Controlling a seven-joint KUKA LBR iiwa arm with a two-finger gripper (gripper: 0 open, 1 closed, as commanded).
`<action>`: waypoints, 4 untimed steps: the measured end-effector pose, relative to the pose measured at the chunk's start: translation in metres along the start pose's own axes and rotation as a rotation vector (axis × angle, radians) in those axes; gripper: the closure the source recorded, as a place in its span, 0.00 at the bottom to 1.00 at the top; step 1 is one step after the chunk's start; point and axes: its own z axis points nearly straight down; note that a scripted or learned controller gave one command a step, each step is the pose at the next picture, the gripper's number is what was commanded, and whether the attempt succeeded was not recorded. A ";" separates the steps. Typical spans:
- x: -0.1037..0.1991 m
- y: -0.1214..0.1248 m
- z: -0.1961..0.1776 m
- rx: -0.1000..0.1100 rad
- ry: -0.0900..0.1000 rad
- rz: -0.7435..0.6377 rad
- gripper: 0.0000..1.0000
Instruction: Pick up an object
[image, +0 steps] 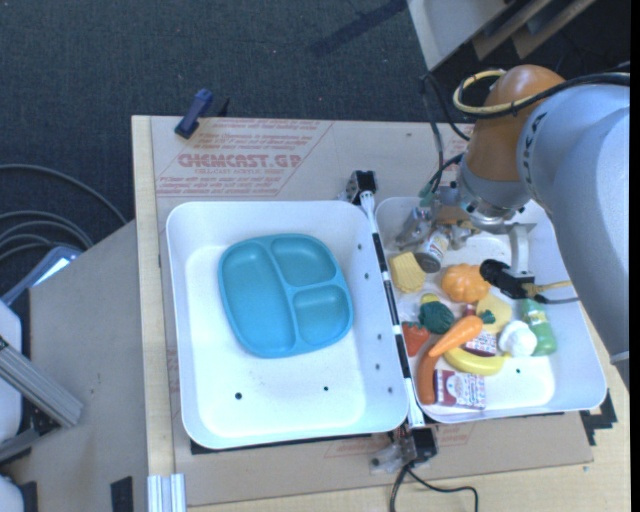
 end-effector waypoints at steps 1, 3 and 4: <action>0.000 0.000 0.000 0.000 -0.001 0.000 0.00; -0.001 0.000 0.000 -0.004 -0.001 0.000 0.00; 0.000 0.001 -0.010 -0.006 -0.002 -0.001 1.00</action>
